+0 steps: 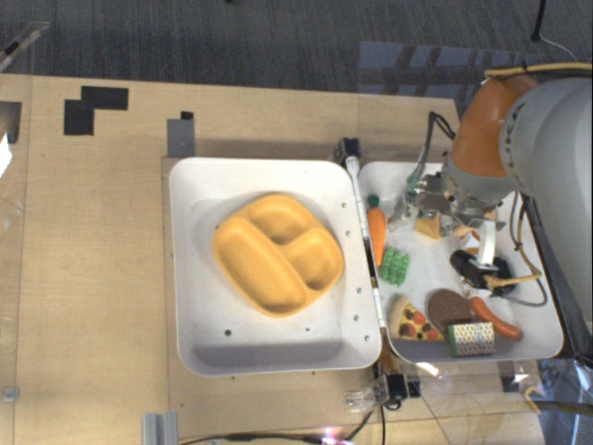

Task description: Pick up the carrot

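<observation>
The carrot (pixel 376 235) is orange with a small green top. It lies lengthwise against the left wall of the right bin (pixel 547 336), its green end pointing to the back. My gripper (pixel 428 204) hangs low over the back of that bin, a short way right of the carrot and apart from it. A pale yellow wedge (pixel 428 226) lies right under the gripper. Nothing shows as held.
The right bin also holds a green knobbly piece (pixel 395 265), a pizza slice (pixel 412 323), a brown disc (pixel 449 306), a sausage (pixel 498 323) and a small green-and-silver block (pixel 473 339). A yellow sectioned dish (pixel 276 251) sits in the left bin (pixel 199 336).
</observation>
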Controlling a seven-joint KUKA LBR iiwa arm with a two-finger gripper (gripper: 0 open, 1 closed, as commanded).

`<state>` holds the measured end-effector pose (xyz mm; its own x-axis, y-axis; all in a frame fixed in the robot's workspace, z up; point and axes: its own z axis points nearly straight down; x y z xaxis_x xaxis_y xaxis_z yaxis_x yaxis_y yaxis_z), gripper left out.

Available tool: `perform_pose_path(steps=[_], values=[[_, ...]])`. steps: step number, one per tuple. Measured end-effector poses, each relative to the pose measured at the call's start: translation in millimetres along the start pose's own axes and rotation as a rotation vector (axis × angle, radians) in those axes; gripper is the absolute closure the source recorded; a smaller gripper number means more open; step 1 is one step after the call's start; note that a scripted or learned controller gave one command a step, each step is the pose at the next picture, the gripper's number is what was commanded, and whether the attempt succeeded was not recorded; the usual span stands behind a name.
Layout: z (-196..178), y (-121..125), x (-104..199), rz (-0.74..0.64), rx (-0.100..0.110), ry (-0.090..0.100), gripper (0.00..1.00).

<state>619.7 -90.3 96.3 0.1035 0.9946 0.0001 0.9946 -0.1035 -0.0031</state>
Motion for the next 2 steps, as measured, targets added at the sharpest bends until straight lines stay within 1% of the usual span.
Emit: perform_pose_path(steps=[1, 2], values=[[9, 6, 3, 0.341, -0.01, 0.002, 0.0], [-5, 9, 6, 0.333, -0.019, 0.006, 1.0]])
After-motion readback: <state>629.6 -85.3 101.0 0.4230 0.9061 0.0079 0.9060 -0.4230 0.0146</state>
